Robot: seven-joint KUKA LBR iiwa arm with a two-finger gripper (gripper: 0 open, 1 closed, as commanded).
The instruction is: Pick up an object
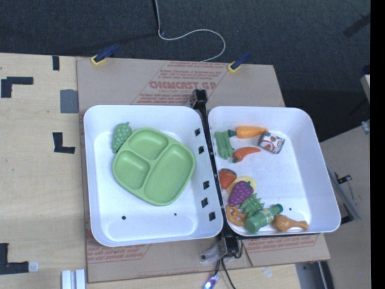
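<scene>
The right bin (pixel 301 167) holds several toy foods. An orange carrot (pixel 250 132) and a small red-and-white can (pixel 271 142) lie near its back. A green pod (pixel 223 144) and an orange pepper (pixel 245 153) sit beside them. Along the left wall lie a red tomato (pixel 227 177), purple grapes (pixel 239 192), a green leafy piece (pixel 251 205), a green bottle-like toy (pixel 262 218) and an orange-brown piece (pixel 289 224). In the left bin (pixel 102 161) a green divided plate (pixel 154 166) rests with a green grape bunch (pixel 121 135) at its upper left.
Both bins stand on a cardboard sheet (pixel 180 83) held by clips at the back. A white cable (pixel 180 35) loops over the dark floor behind. Black clips line the joint between the bins (pixel 206 161).
</scene>
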